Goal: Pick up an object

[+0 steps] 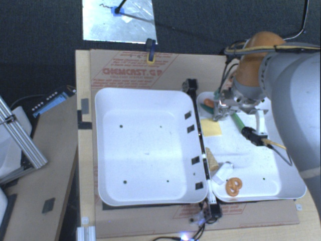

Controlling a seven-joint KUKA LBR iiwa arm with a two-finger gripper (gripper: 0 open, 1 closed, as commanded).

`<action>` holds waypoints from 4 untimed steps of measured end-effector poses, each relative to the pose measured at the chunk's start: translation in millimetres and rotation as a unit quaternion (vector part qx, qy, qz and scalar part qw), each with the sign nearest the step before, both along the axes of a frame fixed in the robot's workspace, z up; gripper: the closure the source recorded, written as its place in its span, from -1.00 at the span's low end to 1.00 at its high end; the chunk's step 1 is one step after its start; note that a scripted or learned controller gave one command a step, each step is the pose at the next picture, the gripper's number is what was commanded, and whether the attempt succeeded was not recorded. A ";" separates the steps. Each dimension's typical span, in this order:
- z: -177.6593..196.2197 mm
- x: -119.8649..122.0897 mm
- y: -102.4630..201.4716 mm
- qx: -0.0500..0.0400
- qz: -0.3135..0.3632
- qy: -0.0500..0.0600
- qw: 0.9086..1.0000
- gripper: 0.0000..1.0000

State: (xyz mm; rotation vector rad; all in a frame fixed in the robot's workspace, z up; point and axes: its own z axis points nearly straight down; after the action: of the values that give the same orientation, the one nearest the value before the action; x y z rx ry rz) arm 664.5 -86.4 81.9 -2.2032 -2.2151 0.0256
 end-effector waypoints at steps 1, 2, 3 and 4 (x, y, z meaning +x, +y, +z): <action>178.2 8.1 93.1 0.002 0.004 -0.023 1.000 1.00; 97.9 -89.4 173.5 0.002 0.003 -0.005 1.000 1.00; 254.9 -50.1 210.5 0.002 0.002 -0.022 1.000 1.00; 174.6 -54.0 301.6 0.001 0.003 -0.010 1.000 1.00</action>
State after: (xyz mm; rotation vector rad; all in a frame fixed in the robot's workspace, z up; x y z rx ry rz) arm 610.5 215.3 256.5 -2.2042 -2.2315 0.0026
